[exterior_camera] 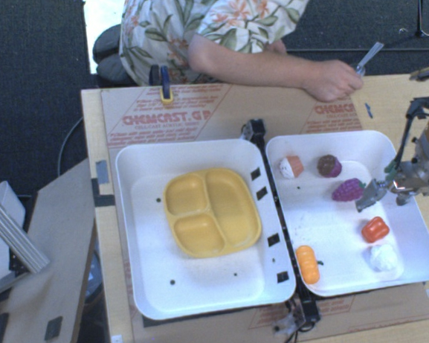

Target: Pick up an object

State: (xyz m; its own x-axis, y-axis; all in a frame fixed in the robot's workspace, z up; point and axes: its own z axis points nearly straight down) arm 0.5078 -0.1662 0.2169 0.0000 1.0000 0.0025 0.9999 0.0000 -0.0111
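my gripper [371, 194] hangs over the right bin [403, 150], fingers apart and holding nothing, placed just beside the purple grape cluster [348, 190] and above the red-orange piece [375, 229], apparently ready to descend on either.

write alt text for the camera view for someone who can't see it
A robot gripper reaches from the right over the right bin, beside purple grapes and above a red toy. The left bin holds a yellow tray. A person's hand rests beyond the bins.
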